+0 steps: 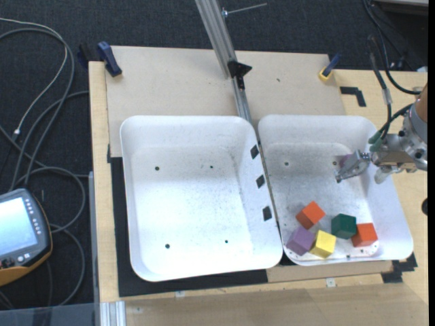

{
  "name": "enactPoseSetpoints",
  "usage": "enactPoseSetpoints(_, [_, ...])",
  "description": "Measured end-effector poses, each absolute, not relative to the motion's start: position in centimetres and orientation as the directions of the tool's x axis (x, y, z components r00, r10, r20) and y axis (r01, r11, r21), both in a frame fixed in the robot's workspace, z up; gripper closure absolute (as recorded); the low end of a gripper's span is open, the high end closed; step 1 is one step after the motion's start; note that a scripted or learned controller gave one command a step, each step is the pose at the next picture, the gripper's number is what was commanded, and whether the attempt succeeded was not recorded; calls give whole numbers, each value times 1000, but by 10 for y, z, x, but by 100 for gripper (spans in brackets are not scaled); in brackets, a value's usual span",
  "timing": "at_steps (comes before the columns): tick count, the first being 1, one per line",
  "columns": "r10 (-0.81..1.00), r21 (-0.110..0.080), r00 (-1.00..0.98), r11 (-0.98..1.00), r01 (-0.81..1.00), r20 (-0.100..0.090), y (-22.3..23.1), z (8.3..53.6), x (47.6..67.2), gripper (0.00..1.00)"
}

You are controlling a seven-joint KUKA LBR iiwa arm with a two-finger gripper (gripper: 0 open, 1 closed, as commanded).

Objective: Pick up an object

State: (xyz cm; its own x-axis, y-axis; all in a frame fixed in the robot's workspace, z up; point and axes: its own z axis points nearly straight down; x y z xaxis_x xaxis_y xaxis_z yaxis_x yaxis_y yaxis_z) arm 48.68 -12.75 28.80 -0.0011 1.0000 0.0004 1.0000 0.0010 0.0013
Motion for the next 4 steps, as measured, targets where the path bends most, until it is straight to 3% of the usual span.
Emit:
enactPoseSetpoints(1, [1000, -10, 0, 0, 1000, 4, -114, 114, 487, 0])
enactPoseSetpoints(2, [1000, 1, 0, 0, 1000, 1, -115, 129, 490, 100])
enactPoseSetpoints(3, [1000, 8, -8, 8, 1000, 2, -64, 204, 495, 100])
enactPoseSetpoints(4, [1000, 4, -9, 9, 1000, 2, -8, 199, 554, 100])
